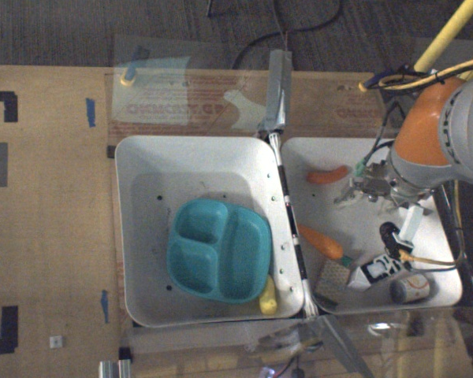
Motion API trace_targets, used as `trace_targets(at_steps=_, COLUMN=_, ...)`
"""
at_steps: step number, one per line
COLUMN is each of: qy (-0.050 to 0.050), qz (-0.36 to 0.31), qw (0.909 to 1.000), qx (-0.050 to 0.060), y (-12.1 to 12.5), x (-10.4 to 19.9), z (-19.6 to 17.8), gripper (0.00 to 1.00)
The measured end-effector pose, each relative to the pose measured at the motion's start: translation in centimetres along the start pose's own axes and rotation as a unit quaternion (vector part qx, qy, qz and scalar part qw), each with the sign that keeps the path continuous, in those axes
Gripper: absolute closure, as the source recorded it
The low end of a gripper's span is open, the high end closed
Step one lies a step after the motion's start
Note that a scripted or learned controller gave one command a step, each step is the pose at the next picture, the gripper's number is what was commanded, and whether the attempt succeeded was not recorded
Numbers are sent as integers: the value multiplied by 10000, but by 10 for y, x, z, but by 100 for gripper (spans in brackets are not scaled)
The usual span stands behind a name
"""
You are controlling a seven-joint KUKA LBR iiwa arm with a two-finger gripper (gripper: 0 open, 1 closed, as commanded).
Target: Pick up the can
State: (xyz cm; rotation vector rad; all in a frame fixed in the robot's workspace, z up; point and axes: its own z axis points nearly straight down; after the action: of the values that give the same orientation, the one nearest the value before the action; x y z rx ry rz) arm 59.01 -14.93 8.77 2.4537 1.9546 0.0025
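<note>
Camera view: small grey cylindrical can (pixel 411 288) lying on its side at near right corner of right white bin (pixel 449 290), well below grey two-finger gripper (pixel 361 189), jaw spread impossible to tell, hovering beside orange sausage-shaped piece (pixel 328 176).

A teal divided plate (pixel 219 250) is sitting in the white left bin (pixel 142 172); an orange carrot (pixel 321 242) is showing in the right.
</note>
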Motion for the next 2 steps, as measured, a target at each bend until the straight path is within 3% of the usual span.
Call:
trace_targets(at_steps=1, qy=0, qz=31, qw=10000, qx=48, y=63, x=-20, z=2, gripper=0)
trace_targets(at_steps=2, qy=13, qz=-183, qw=9998, qx=5, y=36, x=-46, z=1, gripper=0)
